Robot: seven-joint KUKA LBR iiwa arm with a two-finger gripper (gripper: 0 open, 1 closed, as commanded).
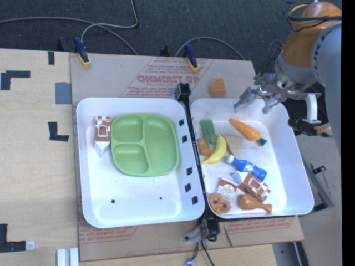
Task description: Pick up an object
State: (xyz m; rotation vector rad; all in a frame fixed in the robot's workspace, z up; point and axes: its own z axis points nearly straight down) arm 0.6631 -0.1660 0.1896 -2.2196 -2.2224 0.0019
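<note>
My gripper (256, 102) hangs over the far rim of the right bin (294, 165), its two fingers spread open with nothing between them. Just below it lies an orange carrot (246, 129). Further down the right bin hold a yellow banana (217, 150), a green strip (208, 131), a blue bottle (247, 167), a small carton (226, 190), a pretzel (219, 204) and a chicken drumstick (254, 203). The left bin (133, 206) holds a green divided plate (145, 144) and a small milk carton (102, 132).
An orange toy (217, 87) sits on the cardboard just beyond the right bin. Clamps (82, 52) and cables run along the bench's far edge. A black divider (189, 148) separates the two bins.
</note>
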